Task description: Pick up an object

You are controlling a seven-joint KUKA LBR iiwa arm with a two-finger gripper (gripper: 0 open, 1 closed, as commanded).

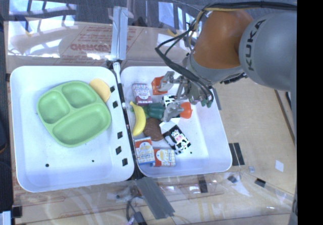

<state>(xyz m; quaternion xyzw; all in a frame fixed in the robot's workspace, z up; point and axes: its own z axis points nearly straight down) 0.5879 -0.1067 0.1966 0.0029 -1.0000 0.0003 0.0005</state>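
Pick not yet completed: gripper low over the right bin's clutter.

Nearest the viewer, small cartons (154, 154) lie at the right bin's (214, 143) 6 o'clock; a banana (138, 118) lies at 9 o'clock. Farther in, the gripper (176, 102) hovers near centre over a green item (155, 112); finger state cannot be determined. Judged: nothing lifted yet.

banana (138, 119): yellow, lying flat lengthwise, left of gripper (177, 104) | brown round piece (153, 129): flat, below-left of gripper, touching banana | black-and-white cow-print carton (176, 138): tilted, just below gripper | orange item (186, 111): just beside gripper
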